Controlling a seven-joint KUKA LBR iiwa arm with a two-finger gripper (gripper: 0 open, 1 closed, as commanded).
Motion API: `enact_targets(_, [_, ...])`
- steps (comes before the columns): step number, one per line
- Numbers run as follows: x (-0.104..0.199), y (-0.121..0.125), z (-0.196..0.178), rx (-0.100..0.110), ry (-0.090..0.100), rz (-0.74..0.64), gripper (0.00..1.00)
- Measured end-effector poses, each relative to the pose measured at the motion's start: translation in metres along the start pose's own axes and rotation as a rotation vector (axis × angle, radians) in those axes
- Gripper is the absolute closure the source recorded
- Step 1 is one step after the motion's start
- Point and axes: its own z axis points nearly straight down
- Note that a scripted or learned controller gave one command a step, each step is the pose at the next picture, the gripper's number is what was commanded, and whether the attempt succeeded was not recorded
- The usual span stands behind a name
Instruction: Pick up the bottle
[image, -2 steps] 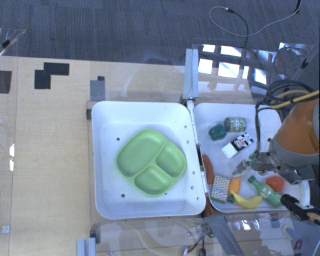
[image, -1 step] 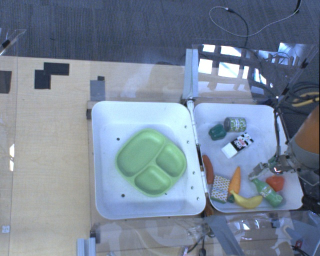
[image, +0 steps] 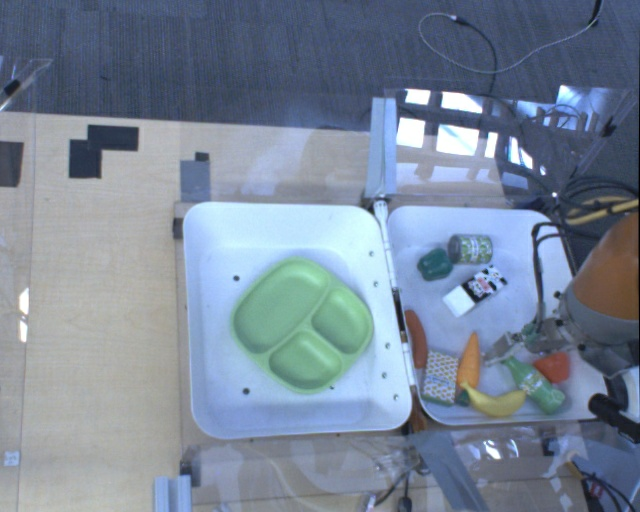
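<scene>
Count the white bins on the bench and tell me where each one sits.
2. The left bin holds a green divided plate. The right bin beside it holds the green bottle and the other small items.

Arm in from right, gripper low, wrist bent down

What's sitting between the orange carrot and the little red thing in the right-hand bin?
In the camera view, the green bottle lies between the carrot and the red item, tilted, its narrow end toward the carrot. The end effector sits just above it.
</scene>
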Motion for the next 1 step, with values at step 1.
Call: enact_targets(1, [0.0000, 0.0040, -0.0099, -0.006, -0.001, -0.004, 1.00])
